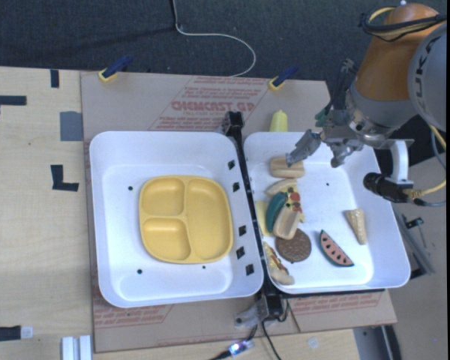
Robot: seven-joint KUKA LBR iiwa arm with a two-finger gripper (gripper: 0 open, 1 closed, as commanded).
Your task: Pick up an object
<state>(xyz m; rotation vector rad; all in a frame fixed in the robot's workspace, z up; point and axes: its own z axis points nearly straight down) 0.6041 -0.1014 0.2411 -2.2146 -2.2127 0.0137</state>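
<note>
The tan bread piece (286, 169) lies lengthwise left-right near the right bin's (381, 276) far-left corner (teal toy (274, 211) just nearer); the open, empty hand (317, 149) hovers above.

Two bins sit side by side on the bench, touching along their inner walls: the left bin (105, 201) holds a divided plate (186, 218) lying flat near its middle, and the right bin (382, 268) holds the loose items. In the right bin, a bread piece (286, 168) lies toward the far left corner, a cluster of food items (283, 214) and a round cookie (293, 247) lie along the left wall, a melon slice (334, 249) lies right of the cookie, and a cone (357, 225) lies right of the slice. The gripper (315, 147) hangs above the far part of the right bin, just beside the bread piece.
</note>
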